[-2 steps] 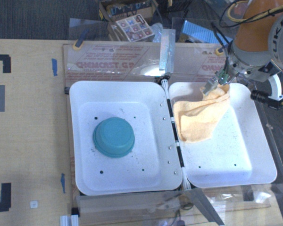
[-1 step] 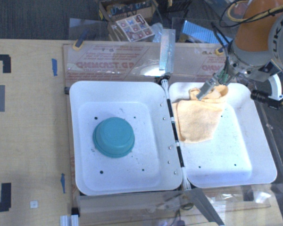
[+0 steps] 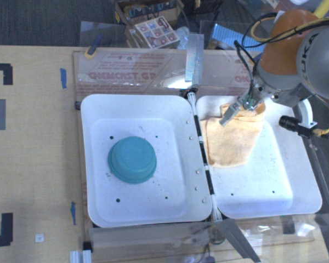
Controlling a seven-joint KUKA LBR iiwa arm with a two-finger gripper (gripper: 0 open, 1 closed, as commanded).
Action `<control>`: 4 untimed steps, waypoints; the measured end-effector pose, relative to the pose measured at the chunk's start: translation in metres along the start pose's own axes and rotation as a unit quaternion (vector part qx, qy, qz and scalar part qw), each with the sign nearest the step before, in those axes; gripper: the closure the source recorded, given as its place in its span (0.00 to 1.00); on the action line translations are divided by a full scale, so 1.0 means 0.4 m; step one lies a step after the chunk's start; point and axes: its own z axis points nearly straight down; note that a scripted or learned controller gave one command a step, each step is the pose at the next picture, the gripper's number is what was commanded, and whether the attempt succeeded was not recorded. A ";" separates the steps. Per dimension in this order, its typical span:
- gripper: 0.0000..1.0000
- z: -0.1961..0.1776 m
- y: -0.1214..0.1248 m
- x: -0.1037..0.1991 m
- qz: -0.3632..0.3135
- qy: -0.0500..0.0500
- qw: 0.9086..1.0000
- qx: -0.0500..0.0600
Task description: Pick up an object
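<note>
Cloth hangs toward 7 o'clock from pincer, whose fingers are clamped on its top edge.

The arm runs off the right edge, upper links unseen.

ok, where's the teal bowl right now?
The teal bowl sits upside down in the left bin, left of centre, well apart from the tan cloth in the right bin.
</note>
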 end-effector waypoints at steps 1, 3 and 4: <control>0.00 0.000 0.000 0.000 0.000 0.000 1.000 0.000; 0.00 0.131 -0.059 -0.087 0.172 0.003 0.985 0.000; 0.00 0.131 -0.083 -0.121 0.179 0.002 0.984 -0.001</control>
